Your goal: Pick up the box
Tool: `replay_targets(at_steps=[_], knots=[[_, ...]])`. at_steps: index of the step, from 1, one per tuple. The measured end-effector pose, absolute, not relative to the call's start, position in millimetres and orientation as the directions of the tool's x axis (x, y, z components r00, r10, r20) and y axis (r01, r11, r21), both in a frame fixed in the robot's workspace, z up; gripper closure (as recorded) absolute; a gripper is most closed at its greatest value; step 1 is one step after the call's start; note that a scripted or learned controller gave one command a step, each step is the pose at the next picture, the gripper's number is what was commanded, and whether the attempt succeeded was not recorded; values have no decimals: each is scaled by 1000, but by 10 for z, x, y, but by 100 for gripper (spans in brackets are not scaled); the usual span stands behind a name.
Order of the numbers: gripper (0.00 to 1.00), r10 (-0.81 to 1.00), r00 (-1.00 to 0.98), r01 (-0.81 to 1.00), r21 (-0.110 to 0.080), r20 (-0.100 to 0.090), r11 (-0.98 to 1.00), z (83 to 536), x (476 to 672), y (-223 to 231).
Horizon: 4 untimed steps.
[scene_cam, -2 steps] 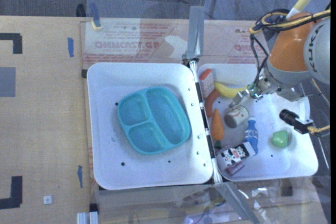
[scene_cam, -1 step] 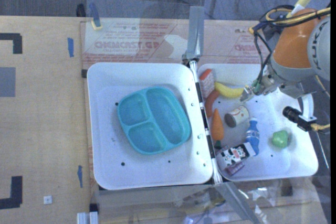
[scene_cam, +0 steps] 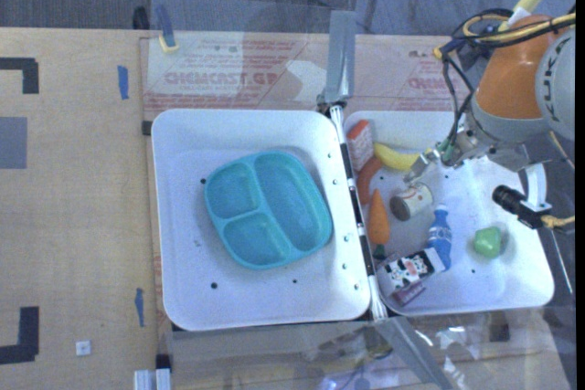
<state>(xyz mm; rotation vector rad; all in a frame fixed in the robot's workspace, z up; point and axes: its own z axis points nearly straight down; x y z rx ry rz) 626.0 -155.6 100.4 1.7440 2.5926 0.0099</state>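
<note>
A small black-and-white patterned box (scene_cam: 413,270) lies on its side near the front of the right bin (scene_cam: 521,283), with its blue end toward a blue bottle (scene_cam: 441,236). My gripper (scene_cam: 432,158) hangs over the back middle of that bin, beside a banana (scene_cam: 397,157) and just above a grey-tan cup (scene_cam: 410,202). It is well behind the box and apart from it. Above it, the orange-banded wrist (scene_cam: 512,82) hides part of the bin's back.
A red and white pack (scene_cam: 362,145) and an orange carrot (scene_cam: 377,216) lie along the right bin's left wall. A green toy (scene_cam: 488,241) sits at its right. The left bin (scene_cam: 183,288) holds a blue divided plate (scene_cam: 267,207).
</note>
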Motion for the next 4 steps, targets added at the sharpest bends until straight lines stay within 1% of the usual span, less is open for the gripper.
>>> replay_targets(at_steps=[1,2,3,4], knots=[[0,990,-139,990,6,-2,139,876,6045,-1753],[100,991,-137,991,12,-7,137,999,6062,-1776],[0,991,-136,991,12,-7,137,998,6061,-1778],[100,991,-134,991,16,-8,134,1107,6069,-1793]])
